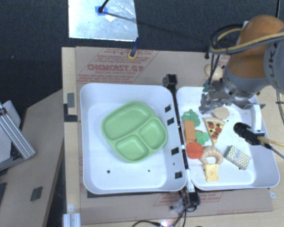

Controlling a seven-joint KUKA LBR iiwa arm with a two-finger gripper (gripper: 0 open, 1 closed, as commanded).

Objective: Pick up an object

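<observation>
One claw point(209, 104), grip state indiscernible, hangs over the right bin point(270, 171); pizza slice point(215, 128) lies just below it.

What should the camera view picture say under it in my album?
Robot gripper hovers over toy food in the right bin; green plate in the left.

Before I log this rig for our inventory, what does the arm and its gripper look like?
The arm is a rounded grey body with a bulbous orange band above the wrist. Black and yellowish cables loop over the orange band. The gripper below is a compact block of grey metal parts.
</observation>
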